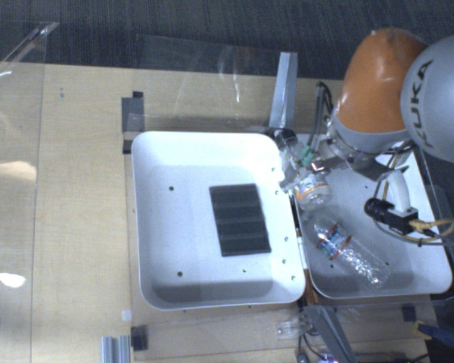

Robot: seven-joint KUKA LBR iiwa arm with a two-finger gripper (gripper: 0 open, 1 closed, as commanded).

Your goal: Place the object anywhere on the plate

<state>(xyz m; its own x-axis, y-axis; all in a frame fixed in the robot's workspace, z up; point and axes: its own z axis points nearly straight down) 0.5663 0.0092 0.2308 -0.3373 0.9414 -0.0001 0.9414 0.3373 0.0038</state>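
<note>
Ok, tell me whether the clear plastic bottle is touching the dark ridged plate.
Apart. The camera view shows the bottle lying in the right bin, while the plate sits in the left bin, with both bin walls between them.

The arm [393,82] reaches in from the right, wrist angled down-left.

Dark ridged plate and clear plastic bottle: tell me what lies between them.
In the camera view, between the dark ridged plate and the clear plastic bottle lie bare white floor of the left bin and the two bins' adjoining rims.
</note>
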